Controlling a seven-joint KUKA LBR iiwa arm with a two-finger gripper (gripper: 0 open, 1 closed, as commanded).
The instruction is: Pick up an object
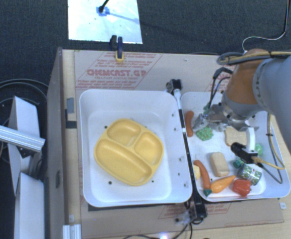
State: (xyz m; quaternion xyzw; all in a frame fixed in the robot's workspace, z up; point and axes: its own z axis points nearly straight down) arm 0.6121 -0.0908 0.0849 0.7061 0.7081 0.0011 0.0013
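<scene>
Your arm [277,78] reaches in from the right and bends down over the right bin [277,185], its orange band above the wrist. The pincer [209,118] sits low in that bin's upper left part, just above a green leafy piece [204,133] — whether it touches it you cannot tell, and you cannot tell either whether the pincer is apart or together. Beside it, along the bin's left wall, lies a red sausage [189,123]. Lower down you have a beige block [218,164], an orange carrot [222,183], a red pepper [241,187] and a small tin [249,173], all close together near the front rim. The left bin [93,113] holds a yellow divided tray [128,151], lying flat near its middle. Both bins rest on the cardboard-covered table [120,68].
</scene>
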